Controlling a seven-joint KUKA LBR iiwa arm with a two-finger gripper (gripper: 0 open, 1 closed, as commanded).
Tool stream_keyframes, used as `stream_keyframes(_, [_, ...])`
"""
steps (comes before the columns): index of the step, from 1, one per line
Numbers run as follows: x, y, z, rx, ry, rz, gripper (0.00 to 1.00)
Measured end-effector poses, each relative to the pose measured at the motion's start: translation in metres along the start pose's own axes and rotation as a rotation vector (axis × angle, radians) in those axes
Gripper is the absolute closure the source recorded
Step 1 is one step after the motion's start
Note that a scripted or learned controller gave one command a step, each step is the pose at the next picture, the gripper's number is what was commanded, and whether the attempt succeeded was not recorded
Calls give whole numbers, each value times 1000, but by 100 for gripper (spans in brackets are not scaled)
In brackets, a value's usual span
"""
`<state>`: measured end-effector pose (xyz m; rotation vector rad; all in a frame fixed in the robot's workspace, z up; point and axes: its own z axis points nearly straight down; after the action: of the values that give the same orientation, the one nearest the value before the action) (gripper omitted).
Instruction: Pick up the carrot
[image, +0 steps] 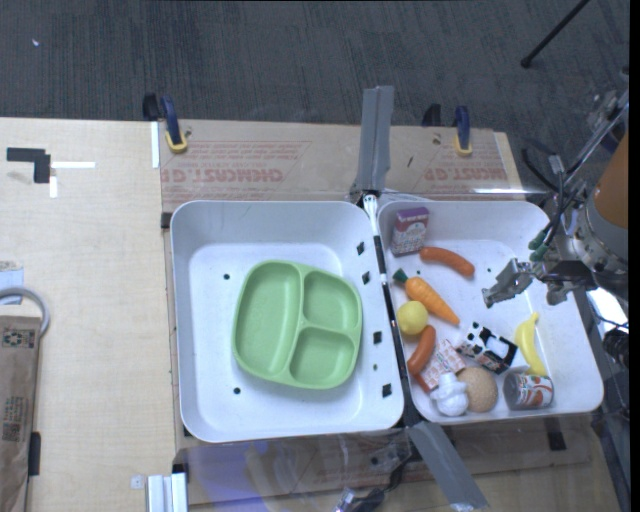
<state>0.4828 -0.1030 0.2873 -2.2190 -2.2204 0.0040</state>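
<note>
The carrot (432, 299) is orange with a small green stub at its upper left end. It lies at a slant in the left half of the right bin (500, 222), free of any grip. My gripper (530, 286) hovers over the right half of the same bin, to the right of the carrot and well apart from it. Its fingers are spread open and nothing is between them.
Around the carrot lie an orange sausage-like piece (447, 260), a lemon (412, 317), a red-orange piece (422, 350) and a purple carton (408, 228). A banana (530, 345), a can (527, 390) and a brown ball (480, 390) sit front right. The left bin (200, 300) holds a green divided plate (262, 320).
</note>
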Motion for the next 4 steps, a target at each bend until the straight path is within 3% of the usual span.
stream_keyframes(1, [71,46,39,0,0,-173,0])
stream_keyframes(2, [52,66,97,1,0,-145,0])
stream_keyframes(3, [47,61,96,0,0,177,0])
stream_keyframes(4, [6,77,132,0,0,423,0])
